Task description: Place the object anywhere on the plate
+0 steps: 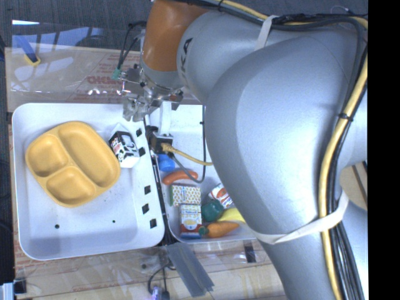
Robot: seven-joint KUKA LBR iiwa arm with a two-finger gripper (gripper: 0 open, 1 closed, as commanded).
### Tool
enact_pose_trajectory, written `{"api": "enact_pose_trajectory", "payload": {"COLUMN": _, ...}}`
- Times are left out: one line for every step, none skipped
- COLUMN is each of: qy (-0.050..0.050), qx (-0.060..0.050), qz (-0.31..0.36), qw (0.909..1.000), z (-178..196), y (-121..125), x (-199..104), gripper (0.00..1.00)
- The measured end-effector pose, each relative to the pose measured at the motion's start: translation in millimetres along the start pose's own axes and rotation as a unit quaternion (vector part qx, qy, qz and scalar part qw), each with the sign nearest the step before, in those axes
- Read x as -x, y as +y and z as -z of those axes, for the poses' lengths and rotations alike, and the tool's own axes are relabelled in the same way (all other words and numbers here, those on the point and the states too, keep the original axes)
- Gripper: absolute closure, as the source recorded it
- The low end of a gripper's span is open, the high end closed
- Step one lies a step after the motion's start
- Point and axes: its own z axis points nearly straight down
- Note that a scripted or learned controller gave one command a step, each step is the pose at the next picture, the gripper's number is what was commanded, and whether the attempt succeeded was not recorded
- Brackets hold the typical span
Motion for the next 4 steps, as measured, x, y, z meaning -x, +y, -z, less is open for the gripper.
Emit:
{"api": "enact_pose_trajectory", "payload": {"qy": -0.001, "qx": 0.000, "qz": 0.008, "qw": 1.0000, "z": -25.3, "y": -17.1, "x": -79.4, "gripper": 1.00}}
{"api": "enact_pose_trajectory", "payload": {"qy": -0.001, "qx": -0.001, "qz": 0.079, "qw": 0.9968, "z": -5.2, "y": -97.5, "x": -77.3, "gripper": 1.00}}
{"api": "enact_pose_trajectory", "payload": {"qy": -0.002, "qx": -0.002, "qz": 0.081, "qw": 0.9967, "z": 4.0, "y": -97.3, "x": -76.9, "gripper": 1.00}}
{"api": "enact_pose_trajectory", "payload": {"qy": -0.001, "qx": 0.000, "qz": 0.117, "qw": 0.9931, "z": 31.9, "y": -57.2, "x": -80.9, "gripper": 1.00}}
